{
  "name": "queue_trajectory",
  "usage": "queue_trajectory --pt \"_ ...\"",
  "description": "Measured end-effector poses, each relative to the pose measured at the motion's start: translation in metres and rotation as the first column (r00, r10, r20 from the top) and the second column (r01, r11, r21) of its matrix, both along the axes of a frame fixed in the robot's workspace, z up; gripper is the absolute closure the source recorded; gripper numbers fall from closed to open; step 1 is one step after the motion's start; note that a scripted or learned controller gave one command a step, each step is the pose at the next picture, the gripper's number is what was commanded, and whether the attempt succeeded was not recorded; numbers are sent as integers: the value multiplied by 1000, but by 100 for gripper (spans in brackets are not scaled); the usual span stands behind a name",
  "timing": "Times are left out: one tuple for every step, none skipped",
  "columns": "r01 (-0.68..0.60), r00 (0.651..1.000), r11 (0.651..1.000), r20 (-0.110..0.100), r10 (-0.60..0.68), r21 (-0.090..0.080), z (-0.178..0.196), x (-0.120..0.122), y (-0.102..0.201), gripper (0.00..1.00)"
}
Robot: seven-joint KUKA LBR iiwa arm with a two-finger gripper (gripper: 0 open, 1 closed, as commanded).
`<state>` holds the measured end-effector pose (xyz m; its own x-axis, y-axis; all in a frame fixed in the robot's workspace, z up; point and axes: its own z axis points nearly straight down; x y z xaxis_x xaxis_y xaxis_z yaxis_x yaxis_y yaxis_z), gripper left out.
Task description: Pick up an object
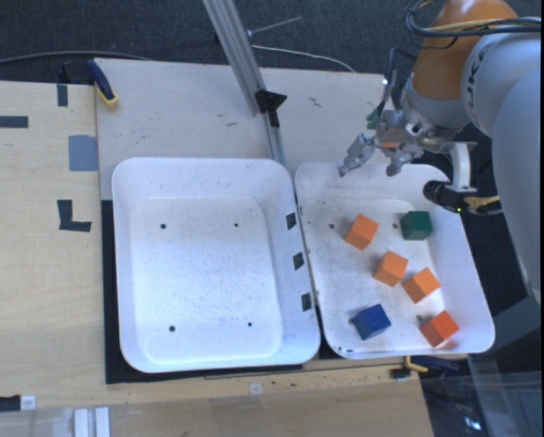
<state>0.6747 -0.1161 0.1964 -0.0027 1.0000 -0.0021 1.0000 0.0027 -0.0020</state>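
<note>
The right bin (327, 244) holds several small cubes: an orange one (361, 231), another orange one (390, 269), a third orange one (421, 284), a red-orange one (439, 328) at the near right corner, a blue one (370, 321) and a dark green one (416, 225). My gripper (374, 159) hangs above the bin's far edge, open, with nothing between its fingers. It is well above and behind the cubes.
The left bin (199, 262) lies beside the right one. A metal pole (240, 53) slants from the top of the view down to the gap between the bins. The grey arm (499, 89) fills the upper right.
</note>
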Motion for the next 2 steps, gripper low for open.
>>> queue_trajectory --pt "1 1000 1000 -8 -1 2 -109 -24 1 0" --pt "2 1000 1000 -3 -2 3 -105 -79 17 0"
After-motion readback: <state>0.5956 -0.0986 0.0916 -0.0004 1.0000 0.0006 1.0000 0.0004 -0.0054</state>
